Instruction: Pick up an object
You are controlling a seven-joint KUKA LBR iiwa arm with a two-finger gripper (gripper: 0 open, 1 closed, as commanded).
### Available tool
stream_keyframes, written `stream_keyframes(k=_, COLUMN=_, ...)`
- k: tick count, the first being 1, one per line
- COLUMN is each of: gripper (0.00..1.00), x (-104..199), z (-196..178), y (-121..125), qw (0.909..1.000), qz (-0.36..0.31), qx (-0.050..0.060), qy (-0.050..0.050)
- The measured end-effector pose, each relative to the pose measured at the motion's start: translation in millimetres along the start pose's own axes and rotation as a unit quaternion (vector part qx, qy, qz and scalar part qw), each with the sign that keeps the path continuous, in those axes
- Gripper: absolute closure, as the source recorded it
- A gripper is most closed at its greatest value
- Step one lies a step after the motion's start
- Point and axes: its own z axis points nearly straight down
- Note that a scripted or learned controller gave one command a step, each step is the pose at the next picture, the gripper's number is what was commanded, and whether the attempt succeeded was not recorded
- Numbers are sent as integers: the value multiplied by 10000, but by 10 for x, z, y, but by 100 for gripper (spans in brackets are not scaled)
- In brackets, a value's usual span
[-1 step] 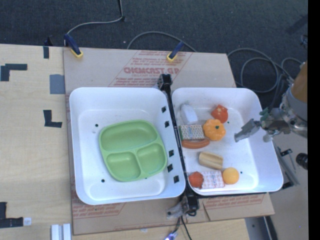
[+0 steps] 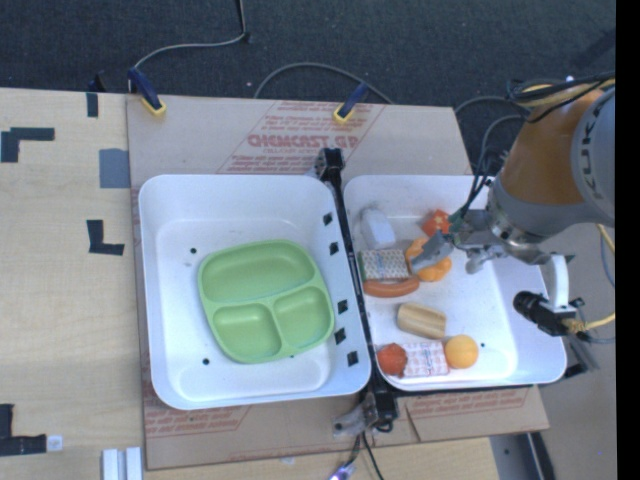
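Observation:
My gripper [image 2: 432, 251] is low over the middle of the right bin [image 2: 500, 368], reaching in from the right. Orange pieces lie right at it: one [image 2: 436, 222] just behind and one [image 2: 438, 270] just under its tip. Whether either is gripped is hidden. To its left sit a checkered wafer block [image 2: 383, 264] and a pale grey object [image 2: 378, 228]. A sausage [image 2: 390, 288] lies in front of the wafer. Nearer the front are a tan bread roll [image 2: 420, 320], an orange ball [image 2: 461, 352], a red tomato [image 2: 391, 359] and a flat printed packet [image 2: 426, 362].
The left bin [image 2: 160, 218] holds a green divided plate [image 2: 265, 300]. A black divider with clips [image 2: 345, 268] runs between the bins. The arm's grey and orange body [image 2: 555, 168] hangs over the right bin's far right side, with cables [image 2: 545, 313] beside it.

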Motion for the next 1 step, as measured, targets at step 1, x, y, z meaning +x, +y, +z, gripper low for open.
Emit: stream_keyframes(k=1, gripper=0, x=76, z=749, y=693, qw=10000, qz=-9, qx=-90, qy=-31)
